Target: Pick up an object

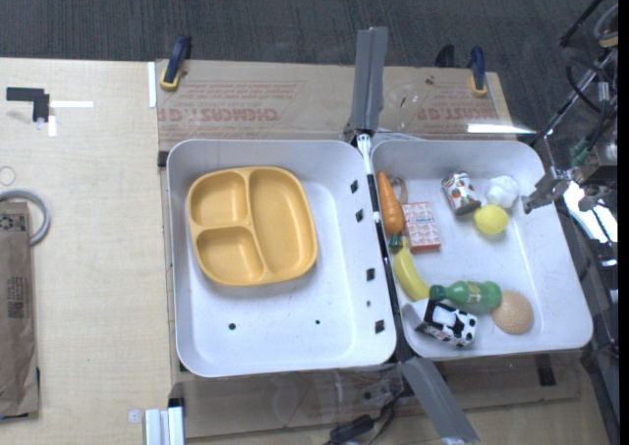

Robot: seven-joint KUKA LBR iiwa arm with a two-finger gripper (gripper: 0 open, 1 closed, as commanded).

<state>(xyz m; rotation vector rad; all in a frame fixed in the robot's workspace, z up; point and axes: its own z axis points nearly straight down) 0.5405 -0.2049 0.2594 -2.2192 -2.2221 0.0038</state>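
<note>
Two white bins side by side. Left bin has a yellow divided plate sitting upper-left. Right bin is where the pickable stuff is: carrot along the left wall, banana below it, small red box, green bottle, cow toy, bread roll, lemon. Gripper is over the right bin's upper-right rim, nothing in it; honestly can't tell if it's spread or closed.

Robot lab, clamped bins, bench
</note>
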